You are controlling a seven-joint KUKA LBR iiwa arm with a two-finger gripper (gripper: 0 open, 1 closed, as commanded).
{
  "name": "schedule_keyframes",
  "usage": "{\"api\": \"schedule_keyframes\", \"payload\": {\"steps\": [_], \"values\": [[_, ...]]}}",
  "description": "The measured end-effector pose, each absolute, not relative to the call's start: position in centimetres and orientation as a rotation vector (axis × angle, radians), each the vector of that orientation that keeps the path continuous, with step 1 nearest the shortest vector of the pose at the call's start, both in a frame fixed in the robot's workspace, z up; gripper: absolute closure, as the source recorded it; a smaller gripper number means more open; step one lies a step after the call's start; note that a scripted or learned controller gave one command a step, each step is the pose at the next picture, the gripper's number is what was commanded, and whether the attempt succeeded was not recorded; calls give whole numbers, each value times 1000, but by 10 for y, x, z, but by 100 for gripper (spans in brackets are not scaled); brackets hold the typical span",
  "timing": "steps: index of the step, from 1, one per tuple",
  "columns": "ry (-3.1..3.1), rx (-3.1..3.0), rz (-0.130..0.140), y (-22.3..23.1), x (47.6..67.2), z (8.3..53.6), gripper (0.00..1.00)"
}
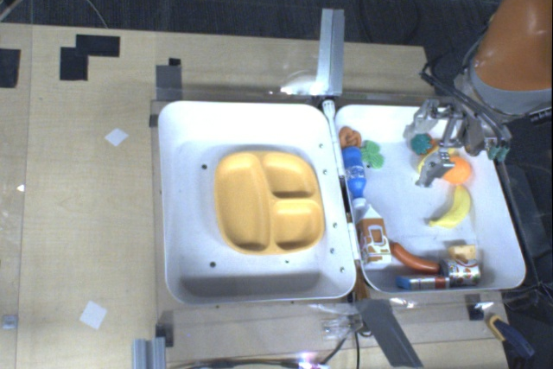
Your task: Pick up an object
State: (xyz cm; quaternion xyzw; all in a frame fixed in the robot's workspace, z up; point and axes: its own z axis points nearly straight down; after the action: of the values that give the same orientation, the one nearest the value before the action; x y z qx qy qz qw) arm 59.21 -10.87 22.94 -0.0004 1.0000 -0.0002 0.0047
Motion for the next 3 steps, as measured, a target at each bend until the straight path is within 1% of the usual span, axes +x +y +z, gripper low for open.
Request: {"api": "schedule_keyframes", "payload": {"steps": [1, 2, 3], "values": [[3114, 376, 3, -97, 607, 139, 0], [2907, 1147, -14, -95, 660, 110, 0], [2850, 1330, 4, -111, 666, 95, 0]]}}
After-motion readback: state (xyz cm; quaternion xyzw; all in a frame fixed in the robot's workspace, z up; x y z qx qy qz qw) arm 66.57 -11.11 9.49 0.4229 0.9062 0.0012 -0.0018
